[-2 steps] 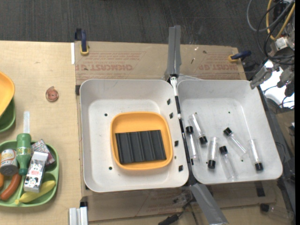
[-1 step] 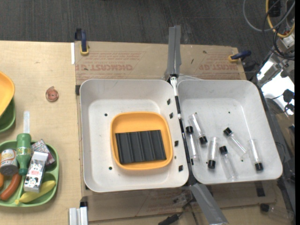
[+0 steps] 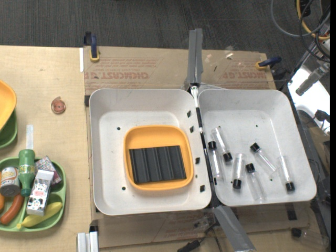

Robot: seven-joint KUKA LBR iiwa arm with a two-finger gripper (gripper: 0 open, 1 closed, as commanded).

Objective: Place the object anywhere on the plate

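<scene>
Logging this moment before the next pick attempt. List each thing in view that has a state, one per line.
Orange plate: flat in the left bin, upright.
Black ridged block: lying on the plate.
Clear tubes with black caps: capped, lying loose in the right bin, not on the plate.
Left bin: holds the plate.
Right bin: holds the tubes.
Green bottle: standing on the green tray at the bench's left.

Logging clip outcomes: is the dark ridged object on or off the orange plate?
On. The dark ridged object lies flat inside the orange plate's rim, in the left bin.
</scene>
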